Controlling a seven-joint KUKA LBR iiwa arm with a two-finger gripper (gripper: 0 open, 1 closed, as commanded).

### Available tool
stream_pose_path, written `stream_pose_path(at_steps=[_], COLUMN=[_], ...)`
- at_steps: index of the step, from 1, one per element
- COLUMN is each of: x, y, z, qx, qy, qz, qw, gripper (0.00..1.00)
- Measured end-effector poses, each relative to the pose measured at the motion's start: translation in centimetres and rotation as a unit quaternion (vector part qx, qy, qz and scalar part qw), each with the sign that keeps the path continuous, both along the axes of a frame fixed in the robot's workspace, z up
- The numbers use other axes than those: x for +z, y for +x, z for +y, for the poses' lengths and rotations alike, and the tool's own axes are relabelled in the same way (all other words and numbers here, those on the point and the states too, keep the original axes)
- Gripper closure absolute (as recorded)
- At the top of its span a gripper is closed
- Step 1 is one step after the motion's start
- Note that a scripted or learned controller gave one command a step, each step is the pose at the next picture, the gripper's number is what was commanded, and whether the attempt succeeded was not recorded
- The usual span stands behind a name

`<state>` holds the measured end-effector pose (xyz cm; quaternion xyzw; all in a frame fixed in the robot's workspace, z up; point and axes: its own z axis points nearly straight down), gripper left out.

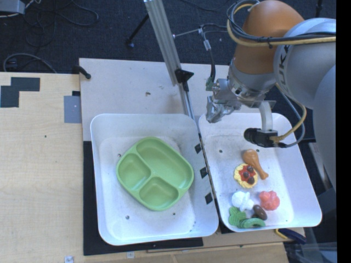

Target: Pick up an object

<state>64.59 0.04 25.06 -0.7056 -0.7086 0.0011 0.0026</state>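
Note:
The right bin (pixel 285 147) holds several toy foods near its front: a brown drumstick (pixel 254 161), a small yellow tart with red berries (pixel 246 175), a red strawberry-like piece (pixel 269 200), a white piece (pixel 241 199), a dark brown piece (pixel 260 212) and green leafy bits (pixel 243 220). My gripper (pixel 215 113) hangs over the back left corner of that bin, well behind the foods. Nothing shows between its fingers.
A green divided plate (pixel 155 172) lies in the left bin (pixel 104 147). A slanted metal rail (pixel 167 43) rises behind the divider between the bins. The arm's orange band (pixel 269 21) and grey body (pixel 312 64) loom over the right bin's back edge.

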Motion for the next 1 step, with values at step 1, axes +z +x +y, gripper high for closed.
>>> stream_pose_path(at_steps=[1], x=[-1.33], y=[-0.69], z=[4.82], qx=[0.0], qy=[-0.0002], qz=[0.0], qw=[1.0], gripper=[1.0])
